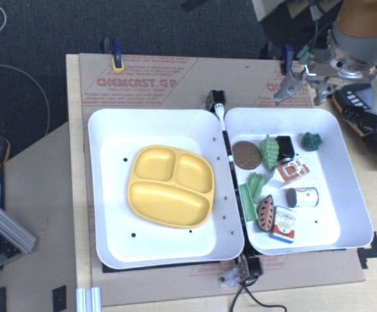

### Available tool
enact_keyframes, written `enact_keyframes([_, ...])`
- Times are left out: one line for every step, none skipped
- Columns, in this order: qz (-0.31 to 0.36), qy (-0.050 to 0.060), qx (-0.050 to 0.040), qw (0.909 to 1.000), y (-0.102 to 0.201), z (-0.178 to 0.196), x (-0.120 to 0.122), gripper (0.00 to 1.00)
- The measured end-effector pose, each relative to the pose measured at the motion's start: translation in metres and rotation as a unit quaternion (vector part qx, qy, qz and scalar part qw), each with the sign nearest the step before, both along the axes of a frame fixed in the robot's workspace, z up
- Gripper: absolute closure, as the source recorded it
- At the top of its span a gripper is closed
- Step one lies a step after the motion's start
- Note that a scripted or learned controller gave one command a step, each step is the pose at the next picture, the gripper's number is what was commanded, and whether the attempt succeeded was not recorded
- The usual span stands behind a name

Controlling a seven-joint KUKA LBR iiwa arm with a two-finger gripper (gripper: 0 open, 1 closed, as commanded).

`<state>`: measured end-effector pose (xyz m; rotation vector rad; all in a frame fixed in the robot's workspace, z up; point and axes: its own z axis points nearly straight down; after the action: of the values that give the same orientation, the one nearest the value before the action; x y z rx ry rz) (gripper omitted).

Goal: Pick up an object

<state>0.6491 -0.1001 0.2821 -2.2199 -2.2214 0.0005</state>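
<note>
Camera view: gripper (300,82) is hovering with fingers spread, holding nothing, behind the right bin (351,194).
Teal toy (311,140) is lying alone near the bin's far corner; probably light, soft, best pinched across its middle.

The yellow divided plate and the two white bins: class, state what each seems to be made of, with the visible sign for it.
Yellow divided plate: probably moulded plastic, smooth and semi-gloss; uniform colour, rounded compartment ridges, soft highlights.
Left bin and right bin: apparently thin formed plastic, matte white; rounded corners and shallow curved rims.
</note>
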Motion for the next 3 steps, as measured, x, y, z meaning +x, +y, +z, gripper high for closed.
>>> enact_keyframes([0.001, -0.002, -0.0004, 1.0, 0.0, 0.011, 0.001, 1.0])
enact_keyframes([0.003, -0.005, 0.0005, 1.0, 0.058, 0.085, -0.052, 1.0])
enact_keyframes([0.002, 0.003, 0.0009, 1.0, 0.099, 0.03, -0.075, 1.0])
